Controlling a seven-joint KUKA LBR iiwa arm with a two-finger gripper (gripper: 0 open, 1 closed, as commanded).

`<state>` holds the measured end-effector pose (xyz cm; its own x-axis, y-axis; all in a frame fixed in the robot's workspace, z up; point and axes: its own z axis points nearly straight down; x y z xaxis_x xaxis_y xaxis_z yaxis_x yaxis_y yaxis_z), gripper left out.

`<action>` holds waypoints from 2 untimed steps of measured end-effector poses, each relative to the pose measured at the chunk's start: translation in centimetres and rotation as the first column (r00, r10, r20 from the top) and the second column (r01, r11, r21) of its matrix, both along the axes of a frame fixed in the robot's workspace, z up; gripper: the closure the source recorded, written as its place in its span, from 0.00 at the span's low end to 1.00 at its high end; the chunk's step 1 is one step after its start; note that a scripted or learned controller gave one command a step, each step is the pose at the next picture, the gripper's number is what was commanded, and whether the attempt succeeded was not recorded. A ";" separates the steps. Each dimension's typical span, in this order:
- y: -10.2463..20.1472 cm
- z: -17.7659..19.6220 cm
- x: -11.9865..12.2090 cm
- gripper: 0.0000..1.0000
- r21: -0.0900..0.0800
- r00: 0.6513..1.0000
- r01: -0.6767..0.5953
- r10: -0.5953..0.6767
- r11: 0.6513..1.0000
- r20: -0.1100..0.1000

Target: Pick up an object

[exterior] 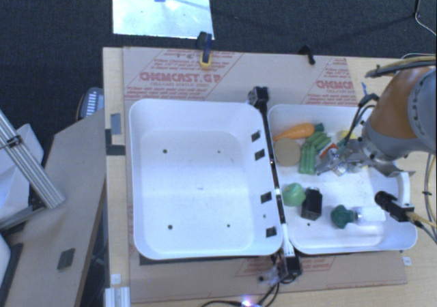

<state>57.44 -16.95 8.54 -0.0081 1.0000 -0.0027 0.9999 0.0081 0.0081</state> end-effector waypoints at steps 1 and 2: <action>-0.1 1.0 -0.3 1.00 0.001 1.000 0.002 -0.002 1.000 -0.003; 5.6 20.4 -1.4 1.00 0.001 1.000 -0.002 0.002 1.000 0.011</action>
